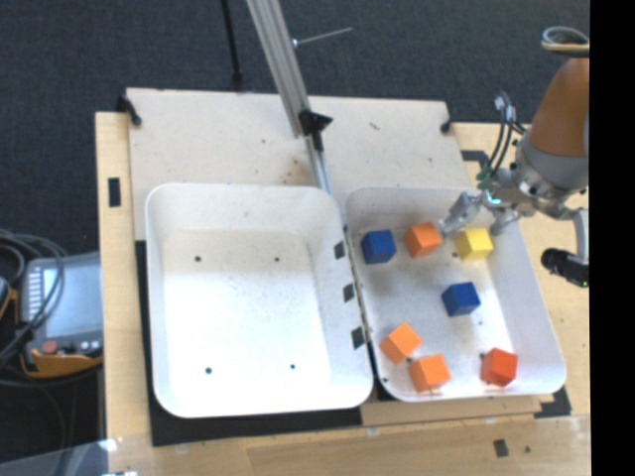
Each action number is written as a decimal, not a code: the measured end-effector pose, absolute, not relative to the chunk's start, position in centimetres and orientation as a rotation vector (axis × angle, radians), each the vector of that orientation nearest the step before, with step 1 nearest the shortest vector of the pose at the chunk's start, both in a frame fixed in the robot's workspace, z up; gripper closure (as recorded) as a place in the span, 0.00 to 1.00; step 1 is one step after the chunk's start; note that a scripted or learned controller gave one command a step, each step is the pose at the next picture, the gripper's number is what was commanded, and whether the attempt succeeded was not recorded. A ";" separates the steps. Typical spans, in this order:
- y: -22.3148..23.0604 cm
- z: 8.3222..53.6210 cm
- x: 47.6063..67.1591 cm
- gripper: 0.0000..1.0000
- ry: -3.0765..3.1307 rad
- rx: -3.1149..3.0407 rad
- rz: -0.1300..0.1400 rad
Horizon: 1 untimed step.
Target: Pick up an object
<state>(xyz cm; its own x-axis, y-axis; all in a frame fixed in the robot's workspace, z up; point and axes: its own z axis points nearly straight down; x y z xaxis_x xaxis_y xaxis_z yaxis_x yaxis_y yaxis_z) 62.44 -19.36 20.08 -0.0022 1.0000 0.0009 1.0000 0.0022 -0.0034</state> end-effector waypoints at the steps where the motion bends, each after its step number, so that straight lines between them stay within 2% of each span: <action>1: -19.4 20.4 62.5 0.00 -2.229 -2.218 0.002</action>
